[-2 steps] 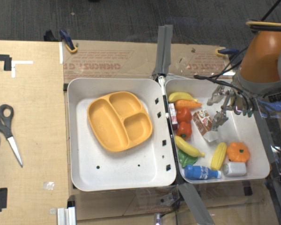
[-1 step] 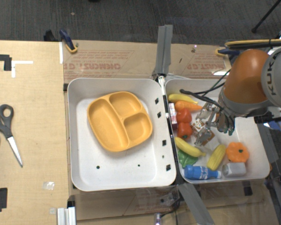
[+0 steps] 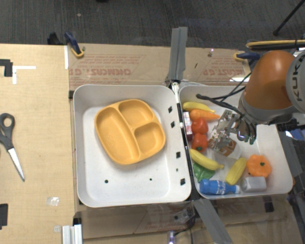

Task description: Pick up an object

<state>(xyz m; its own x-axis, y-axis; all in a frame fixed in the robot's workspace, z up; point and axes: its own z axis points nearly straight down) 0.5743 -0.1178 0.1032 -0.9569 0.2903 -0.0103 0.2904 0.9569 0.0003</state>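
Object: a brownish, speckled rounded item (image 3: 224, 146) lies in the right white bin (image 3: 282, 187), directly under the gripper.
Gripper: the metal two-finger gripper (image 3: 227, 131) hangs over that item; whether it pinches anything cannot be told.
Neighbours: red tomato toy (image 3: 200, 142), yellow banana (image 3: 205, 160), corn cob (image 3: 236, 170), blue bottle (image 3: 218, 188).
Left bin: left white bin (image 3: 91, 187) holds a yellow divided plastic plate (image 3: 130, 131).
Worktop: grey-handled scissors (image 3: 7, 141) on the wooden worktop (image 3: 35, 187).

plate (image 3: 129, 131) in left bin (image 3: 86, 187), toys (image 3: 208, 161) right
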